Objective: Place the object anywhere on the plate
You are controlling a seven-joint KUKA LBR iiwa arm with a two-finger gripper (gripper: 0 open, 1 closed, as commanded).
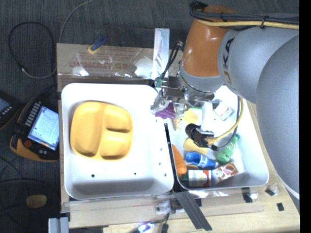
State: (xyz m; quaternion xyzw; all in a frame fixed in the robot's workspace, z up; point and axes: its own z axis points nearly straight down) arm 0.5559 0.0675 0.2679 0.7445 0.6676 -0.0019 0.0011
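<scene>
- The arm (272, 57) is closest to the lens: a big smooth grey shell coming in from the right, with a glossy orange band above the wrist.
- The gripper (167, 106) is a cluttered metal bit sitting over the rim where the two bins meet. Honestly can't tell if it's spread or pinched.
- A purple lump (166, 112), soft-looking and irregular, sits right at the gripper's tip, over that shared rim. It's not on the plate.
- Just right of it there's a pale yellow piece (193, 116) and a flat white card (223, 111).
- Further down the right bin (252, 169): a blue bottle (200, 159), a green bottle (226, 152), a tapered orange carrot (179, 165) along the left wall, and a labelled jar (206, 176) lying on its side.
- The left bin (116, 178) is shallow white plastic with rounded corners. In it sits the plate (101, 130), yellow, matte, rounded-square, moulded into three compartments, well apart from the purple lump.
- Behind the bins there's a crinkly clear plastic bag (104, 62) on cardboard.
- Far left on the carpet lies a handheld pendant (36, 130) with a lit screen.
</scene>
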